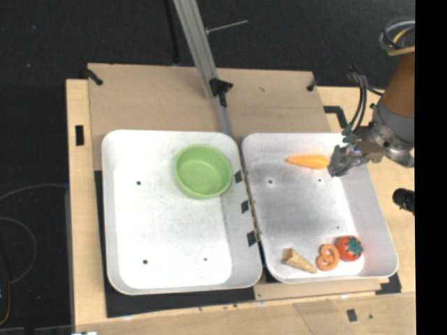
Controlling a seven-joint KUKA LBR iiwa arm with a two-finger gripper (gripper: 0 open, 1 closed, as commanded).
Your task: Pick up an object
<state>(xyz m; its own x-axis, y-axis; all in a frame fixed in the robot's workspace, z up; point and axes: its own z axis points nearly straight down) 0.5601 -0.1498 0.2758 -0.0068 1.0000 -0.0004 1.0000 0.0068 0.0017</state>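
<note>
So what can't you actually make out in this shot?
- Hand: a dark blur beside the orange carrot-shaped toy; contact unclear.
- Grey arm: cut off by the right edge.
- Small tan wedge, orange ring and red tomato-like toy: too small to identify.

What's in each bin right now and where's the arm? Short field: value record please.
left bin: green bowl, upright, toward the far right corner
right bin: carrot near the far edge; cone, pretzel and tomato in a row along the near edge
arm: reaching in from the right, over the right bin's far right corner
pincer: at the carrot's right end
carrot held: cannot tell
</note>
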